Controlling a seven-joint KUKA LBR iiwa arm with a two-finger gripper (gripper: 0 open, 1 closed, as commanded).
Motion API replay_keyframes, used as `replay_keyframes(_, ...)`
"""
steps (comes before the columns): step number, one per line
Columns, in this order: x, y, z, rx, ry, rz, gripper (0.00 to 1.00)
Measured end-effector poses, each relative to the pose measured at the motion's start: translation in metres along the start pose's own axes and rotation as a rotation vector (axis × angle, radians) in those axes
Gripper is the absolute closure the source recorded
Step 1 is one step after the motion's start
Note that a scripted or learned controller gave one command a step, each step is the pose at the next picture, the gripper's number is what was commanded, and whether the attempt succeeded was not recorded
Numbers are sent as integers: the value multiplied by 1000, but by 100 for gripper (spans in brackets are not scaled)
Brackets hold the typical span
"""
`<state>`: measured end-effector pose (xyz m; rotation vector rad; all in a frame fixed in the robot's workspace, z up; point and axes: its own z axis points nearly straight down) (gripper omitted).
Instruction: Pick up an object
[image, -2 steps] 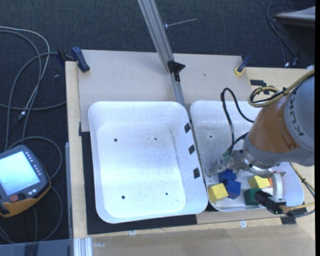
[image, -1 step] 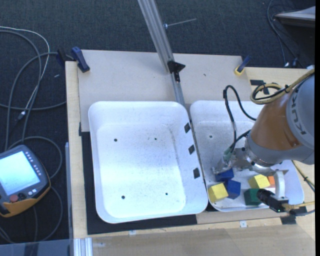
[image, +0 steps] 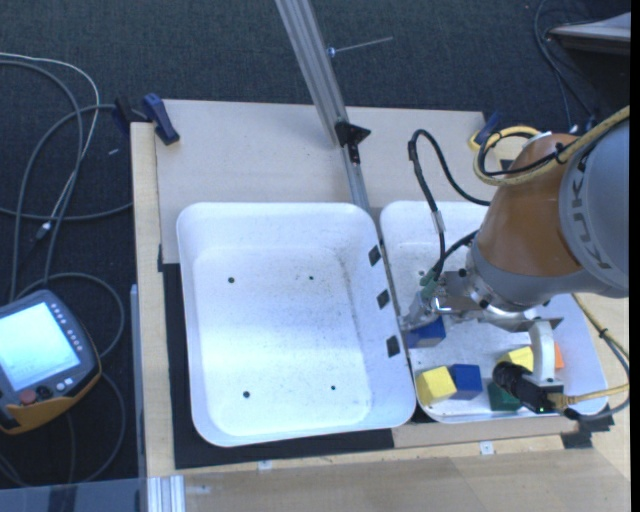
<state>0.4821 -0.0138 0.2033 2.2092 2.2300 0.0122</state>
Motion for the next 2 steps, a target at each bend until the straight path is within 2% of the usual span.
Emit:
replay_keyframes(1, -27, 39, -41, 0, -5, 9, 100)
replay_keyframes(2, 36, 4, 7, 17, 1, 3, 100)
